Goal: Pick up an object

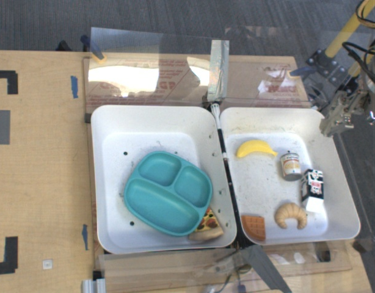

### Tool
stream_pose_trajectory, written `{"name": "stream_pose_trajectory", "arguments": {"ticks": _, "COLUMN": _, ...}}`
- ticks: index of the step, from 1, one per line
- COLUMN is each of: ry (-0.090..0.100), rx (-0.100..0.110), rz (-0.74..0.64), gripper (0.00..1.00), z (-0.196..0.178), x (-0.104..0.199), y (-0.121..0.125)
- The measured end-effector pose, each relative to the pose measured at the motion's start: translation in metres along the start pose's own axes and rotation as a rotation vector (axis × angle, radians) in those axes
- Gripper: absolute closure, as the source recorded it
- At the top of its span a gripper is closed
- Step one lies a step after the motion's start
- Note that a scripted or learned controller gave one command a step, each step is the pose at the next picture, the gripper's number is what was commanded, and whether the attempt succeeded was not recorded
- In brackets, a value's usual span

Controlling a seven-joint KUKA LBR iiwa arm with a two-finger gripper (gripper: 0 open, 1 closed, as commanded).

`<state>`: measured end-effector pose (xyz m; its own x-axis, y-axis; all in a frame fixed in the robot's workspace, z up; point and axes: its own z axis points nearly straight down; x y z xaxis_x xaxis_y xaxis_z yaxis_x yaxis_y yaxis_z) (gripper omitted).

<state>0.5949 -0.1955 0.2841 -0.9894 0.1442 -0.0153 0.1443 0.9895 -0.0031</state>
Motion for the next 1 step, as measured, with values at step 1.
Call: {"name": "stream_pose_trajectory", "arguments": {"ticks": 1, "ry": 0.008, "rx": 0.000, "rz": 0.301, "gripper": 1.00, "z": -0.0097, "x": 0.0216, "y": -0.0319}}
